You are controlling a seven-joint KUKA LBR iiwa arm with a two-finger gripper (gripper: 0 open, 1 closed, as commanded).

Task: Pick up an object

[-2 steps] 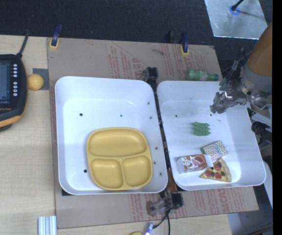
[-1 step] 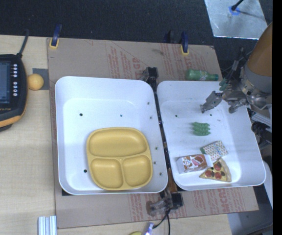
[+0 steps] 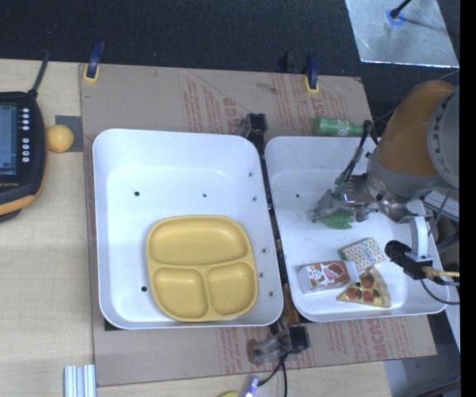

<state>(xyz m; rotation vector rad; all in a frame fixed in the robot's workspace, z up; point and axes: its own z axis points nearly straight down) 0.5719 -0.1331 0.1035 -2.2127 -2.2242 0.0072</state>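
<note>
Gripper (image 3: 330,208): low in the right bin (image 3: 292,172), over a green object (image 3: 335,219); finger state cannot be told, and contact with the object is unclear. Same bin, nearer edge: checkered packet (image 3: 362,253), red-and-white packet (image 3: 323,275), pizza-slice toy (image 3: 365,290), lying close together. Left bin (image 3: 139,160): yellow divided tray (image 3: 200,266), three compartments. Bench, far left: pendant controller (image 3: 2,157), yellow ball (image 3: 59,137) beside it.

Right bin: four small candidate objects.
You have a green item (image 3: 335,218) under the gripper (image 3: 330,209), a pizza slice (image 3: 365,289) lying flat near the front wall, a red-and-white packet (image 3: 323,275) just left of it, and a patterned card (image 3: 362,253) above.
</note>
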